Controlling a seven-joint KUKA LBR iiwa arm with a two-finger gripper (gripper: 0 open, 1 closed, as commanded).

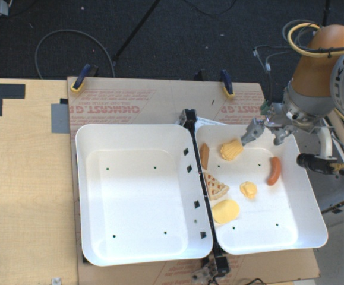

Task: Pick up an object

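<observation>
Right bin holds six food pieces: yellow chunk at top, red sausage at right, small yellow piece mid-bin. Along the left wall: brown sausage, waffle, pale yellow round.

**Hard to See**

The arm is cut off at the right side. The gripper looks small and blurry, so its tips are hard to make out. The waffle piece tucks partly under the black divider.

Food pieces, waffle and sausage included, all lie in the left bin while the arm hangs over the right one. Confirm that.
Wrong bin. The camera view shows the waffle, the sausage and the other pieces in the right bin, under the gripper at its far edge.
</observation>
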